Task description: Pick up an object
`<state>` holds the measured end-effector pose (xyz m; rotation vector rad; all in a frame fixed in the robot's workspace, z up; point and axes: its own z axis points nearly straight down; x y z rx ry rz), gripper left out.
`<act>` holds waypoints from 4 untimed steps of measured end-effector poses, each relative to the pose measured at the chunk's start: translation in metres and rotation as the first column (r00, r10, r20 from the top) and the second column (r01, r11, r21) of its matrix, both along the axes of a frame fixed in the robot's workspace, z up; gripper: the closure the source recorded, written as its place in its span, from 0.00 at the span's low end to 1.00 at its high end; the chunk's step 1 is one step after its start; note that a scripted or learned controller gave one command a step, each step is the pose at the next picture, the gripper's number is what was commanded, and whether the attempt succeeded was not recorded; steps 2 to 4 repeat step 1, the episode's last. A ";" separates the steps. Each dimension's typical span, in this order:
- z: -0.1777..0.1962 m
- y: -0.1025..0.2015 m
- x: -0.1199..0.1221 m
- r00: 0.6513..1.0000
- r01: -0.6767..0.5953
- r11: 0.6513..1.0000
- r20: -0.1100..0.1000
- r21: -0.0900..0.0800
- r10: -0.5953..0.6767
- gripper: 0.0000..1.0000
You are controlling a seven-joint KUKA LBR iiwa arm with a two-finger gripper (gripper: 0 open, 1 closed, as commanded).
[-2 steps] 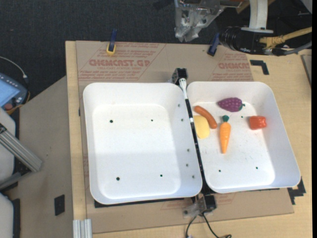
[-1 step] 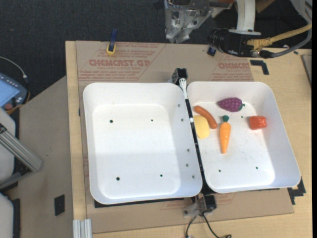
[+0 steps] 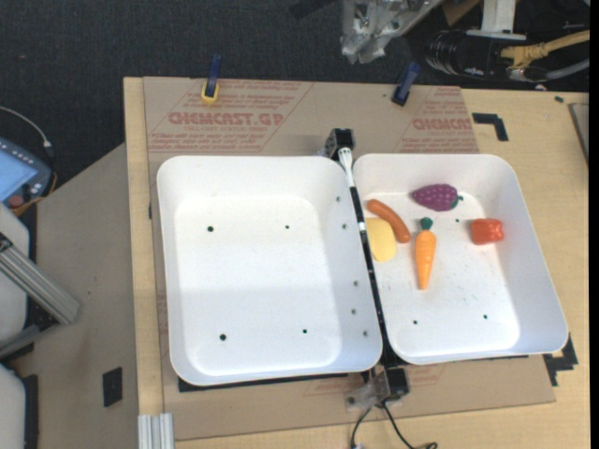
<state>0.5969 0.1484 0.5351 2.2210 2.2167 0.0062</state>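
Note:
The right bin (image 3: 524, 279) holds several toy foods. A purple bunch of grapes (image 3: 435, 195) lies near its far side. Beside the left wall, a reddish sausage (image 3: 388, 220) rests against a yellow piece (image 3: 381, 240). An orange carrot (image 3: 425, 257) with a green top lies in the middle, and a red-orange pepper (image 3: 486, 231) sits to its right. My gripper (image 3: 365, 37) hangs high beyond the far edge of the bench, well away from the bins and from every object, with nothing seen in it.
The left bin (image 3: 187, 279) stands beside the right one, and they meet at a black hinge strip (image 3: 360, 241). Both rest on a brown cardboard sheet (image 3: 281, 110) with blue clamps (image 3: 212, 78) at its far edge. Arm hardware and cables (image 3: 487, 50) crowd the upper right.

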 end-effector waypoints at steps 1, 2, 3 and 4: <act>-0.008 -0.003 -0.007 1.000 -0.001 1.000 -0.009 -0.001 0.001 1.00; -0.008 -0.003 -0.007 1.000 -0.001 1.000 -0.009 -0.001 0.001 1.00; -0.008 -0.003 -0.007 1.000 -0.001 1.000 -0.009 -0.001 0.001 1.00; -0.008 -0.003 -0.007 1.000 -0.001 1.000 -0.009 -0.001 0.001 1.00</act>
